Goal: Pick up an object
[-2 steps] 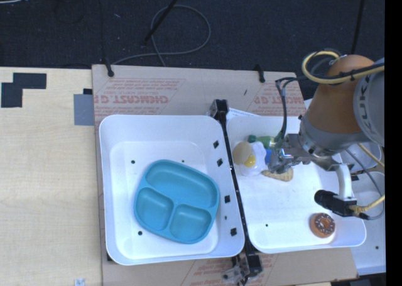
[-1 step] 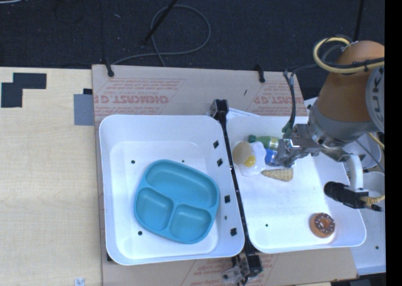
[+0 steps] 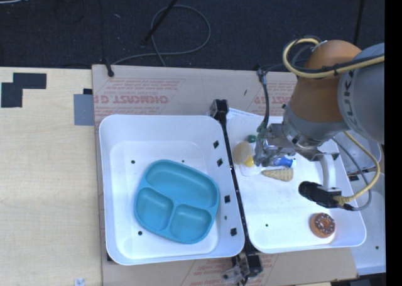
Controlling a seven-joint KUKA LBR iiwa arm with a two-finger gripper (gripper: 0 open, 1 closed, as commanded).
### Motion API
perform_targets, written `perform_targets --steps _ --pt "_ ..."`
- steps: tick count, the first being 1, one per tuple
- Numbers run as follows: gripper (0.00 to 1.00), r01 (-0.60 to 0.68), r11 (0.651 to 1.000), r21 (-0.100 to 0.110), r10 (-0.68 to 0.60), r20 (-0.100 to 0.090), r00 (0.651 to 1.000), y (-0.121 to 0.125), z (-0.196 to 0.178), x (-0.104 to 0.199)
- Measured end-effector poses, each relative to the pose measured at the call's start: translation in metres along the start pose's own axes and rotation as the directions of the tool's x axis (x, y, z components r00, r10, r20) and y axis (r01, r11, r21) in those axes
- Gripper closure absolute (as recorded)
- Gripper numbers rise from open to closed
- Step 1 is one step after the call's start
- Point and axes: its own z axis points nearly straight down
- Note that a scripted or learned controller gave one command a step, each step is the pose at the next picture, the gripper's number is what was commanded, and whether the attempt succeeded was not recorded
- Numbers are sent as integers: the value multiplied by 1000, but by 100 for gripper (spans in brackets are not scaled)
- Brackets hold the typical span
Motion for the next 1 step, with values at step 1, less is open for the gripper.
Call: perform_targets --steps 1 --pt "100 2 1000 -2 -2 0 1000 10 -10 59"
